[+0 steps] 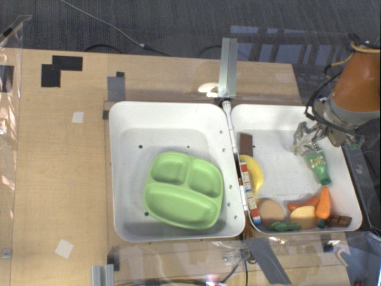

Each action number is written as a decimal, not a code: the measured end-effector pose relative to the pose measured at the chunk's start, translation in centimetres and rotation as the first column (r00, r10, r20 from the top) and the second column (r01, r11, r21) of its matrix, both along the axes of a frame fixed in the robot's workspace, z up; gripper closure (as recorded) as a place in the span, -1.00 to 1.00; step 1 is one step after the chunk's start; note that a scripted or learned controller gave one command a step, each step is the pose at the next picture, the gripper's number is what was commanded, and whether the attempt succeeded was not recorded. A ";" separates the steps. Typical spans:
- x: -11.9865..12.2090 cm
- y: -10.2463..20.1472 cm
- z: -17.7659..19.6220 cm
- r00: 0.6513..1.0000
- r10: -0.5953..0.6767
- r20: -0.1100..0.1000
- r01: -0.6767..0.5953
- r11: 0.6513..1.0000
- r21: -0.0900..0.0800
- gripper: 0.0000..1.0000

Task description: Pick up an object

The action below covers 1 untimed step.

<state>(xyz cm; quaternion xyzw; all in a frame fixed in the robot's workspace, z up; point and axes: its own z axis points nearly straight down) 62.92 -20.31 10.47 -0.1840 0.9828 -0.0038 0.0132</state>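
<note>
Arm: the grey arm with the orange band (359,82) is reaching in from the upper right of the frame, hanging over the right bin.
Claw: the metal two-finger claw (306,137) is sitting low over the upper right part of the right bin; honestly can't tell how far it's spread or whether it's got anything.
Green bottle: a small green plastic bottle with a white label (318,165) is lying just below and right of the claw, on the bin floor.
Right white bin (277,127): it's also holding a yellow banana (255,173) at its left side, a brown bar (245,142) above that, plus a tan round thing (271,210), an orange carrot (322,201) and other toy food crowding along the bottom edge.
Left white bin (134,130): a lime green three-section plastic plate (184,189) is lying in it, toward the lower right.
Tabletop: light wooden tabletop (59,171), both bins sitting side by side on it.
</note>
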 end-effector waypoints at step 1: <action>0.0 0.0 -0.1 1.000 0.000 -0.001 0.000 1.000 0.000 -1.00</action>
